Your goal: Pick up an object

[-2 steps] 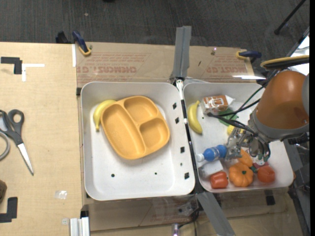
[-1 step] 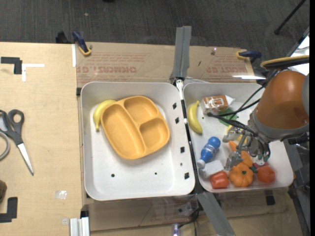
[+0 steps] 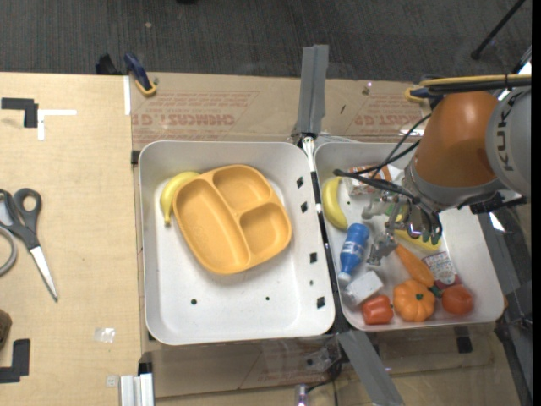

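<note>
Dark grey carpet [image 3: 254, 15] lies at the top, and under it is a light wood bench [image 3: 68, 227] with two white bins on it. Scissors [image 3: 30, 235] rest on the bench at 9 o'clock, far from the bins.

The left bin [image 3: 169, 311] sits in the middle. It holds a yellow-orange plate [image 3: 232, 218] with three parts. A yellow banana [image 3: 173, 191] peeks out from under the plate's edge at 10 o'clock.

The right bin [image 3: 482, 252] sits at 3 o'clock. It is full of toys. A second banana [image 3: 334, 203] lies by its left wall. Just below that is a blue bottle [image 3: 352, 248] with a white cap, tilted. A small grey block [image 3: 365, 288] is just below the bottle. Along the bottom wall, at 5 o'clock, are a red pepper [image 3: 377, 309], an orange pumpkin [image 3: 414, 301] and a red tomato [image 3: 457, 299], side by side. A carrot [image 3: 414, 265] lies slanted just above the pumpkin.

The arm [image 3: 461, 142] comes in from 3 o'clock, with its big orange band over the right bin. The claw [image 3: 397, 227] hangs down among the toys, between the blue bottle and the carrot. I cannot tell if the claw is spread or pressed together, because it is too mixed up with the things around it.
</note>
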Controlling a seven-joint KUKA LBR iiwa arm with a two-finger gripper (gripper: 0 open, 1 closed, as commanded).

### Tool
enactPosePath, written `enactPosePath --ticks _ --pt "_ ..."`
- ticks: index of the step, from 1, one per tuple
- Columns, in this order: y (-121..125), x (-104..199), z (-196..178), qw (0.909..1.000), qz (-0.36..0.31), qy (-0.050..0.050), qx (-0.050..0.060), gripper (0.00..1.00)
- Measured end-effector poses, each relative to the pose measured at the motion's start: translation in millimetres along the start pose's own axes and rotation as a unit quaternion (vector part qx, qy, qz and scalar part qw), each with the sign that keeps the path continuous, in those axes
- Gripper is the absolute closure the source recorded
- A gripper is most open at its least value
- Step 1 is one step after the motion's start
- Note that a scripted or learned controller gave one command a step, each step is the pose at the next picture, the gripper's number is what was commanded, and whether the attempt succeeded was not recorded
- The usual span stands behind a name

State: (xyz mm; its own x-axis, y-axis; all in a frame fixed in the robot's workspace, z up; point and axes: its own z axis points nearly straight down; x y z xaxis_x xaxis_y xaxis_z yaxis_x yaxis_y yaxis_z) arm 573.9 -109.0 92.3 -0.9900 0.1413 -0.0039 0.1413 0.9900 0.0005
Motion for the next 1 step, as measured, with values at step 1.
enactPosePath --ticks 1 --pt "7.0 -6.7 -0.1 0.9989 0.048 0.0 0.0 0.0"
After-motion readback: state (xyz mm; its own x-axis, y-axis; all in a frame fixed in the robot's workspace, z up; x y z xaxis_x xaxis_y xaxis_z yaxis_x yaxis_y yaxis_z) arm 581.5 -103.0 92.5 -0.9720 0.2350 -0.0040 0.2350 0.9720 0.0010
